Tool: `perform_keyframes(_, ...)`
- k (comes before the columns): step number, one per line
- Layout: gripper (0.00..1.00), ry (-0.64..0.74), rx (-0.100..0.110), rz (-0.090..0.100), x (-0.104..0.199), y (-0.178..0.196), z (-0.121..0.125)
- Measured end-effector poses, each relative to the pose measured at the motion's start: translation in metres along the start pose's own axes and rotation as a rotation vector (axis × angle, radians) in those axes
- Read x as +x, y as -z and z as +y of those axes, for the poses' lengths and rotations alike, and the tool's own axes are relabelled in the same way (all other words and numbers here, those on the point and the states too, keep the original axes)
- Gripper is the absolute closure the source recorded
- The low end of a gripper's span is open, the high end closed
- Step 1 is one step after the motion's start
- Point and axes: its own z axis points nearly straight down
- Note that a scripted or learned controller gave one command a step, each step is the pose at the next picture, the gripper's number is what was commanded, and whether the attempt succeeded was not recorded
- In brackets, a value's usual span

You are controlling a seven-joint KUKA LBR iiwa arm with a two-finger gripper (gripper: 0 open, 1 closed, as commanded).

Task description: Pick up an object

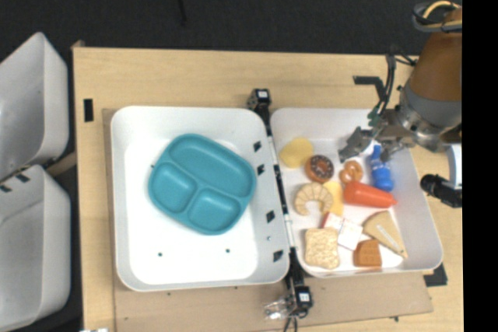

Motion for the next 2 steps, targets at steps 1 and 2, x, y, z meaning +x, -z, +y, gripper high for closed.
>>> perform_keyframes(1, 0.00, 0.004, -0.012, -0.002, 0.000, 0.007, 0.002)
perform_keyframes(2, 0.00, 0.001, -0.008, -0.003, -0.011, -0.047, 0.002)
